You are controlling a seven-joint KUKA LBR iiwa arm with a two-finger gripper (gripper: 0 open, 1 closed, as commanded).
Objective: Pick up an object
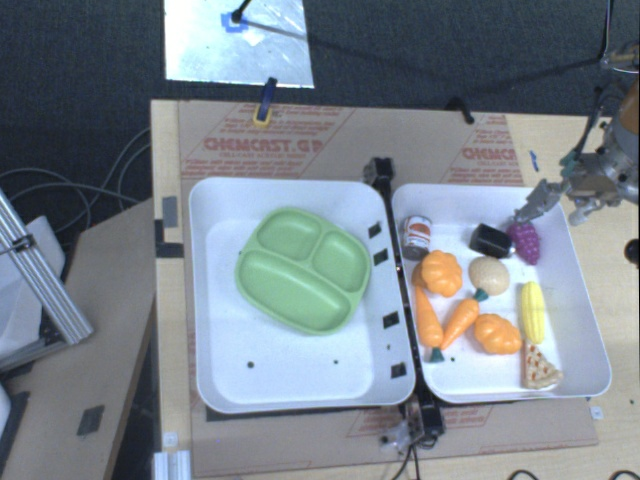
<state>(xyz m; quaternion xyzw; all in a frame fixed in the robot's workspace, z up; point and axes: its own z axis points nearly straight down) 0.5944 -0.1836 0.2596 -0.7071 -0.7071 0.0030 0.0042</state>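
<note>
Dark carpet surrounds the bench, where two white bins sit side by side. Purple grapes (525, 241) lie near the far edge of the right bin (590, 353), touching a black block (490, 239); they look like the likeliest target. Just above them the gripper (537, 201) hangs, nothing between its fingers; whether they are spread I cannot tell. I judge this the approach: next it must descend squarely over one piece. Carrots (445, 320), corn (533, 311) and pizza (540, 368) crowd nearer; a green plate (303, 269) fills the left bin (215, 298).
</note>
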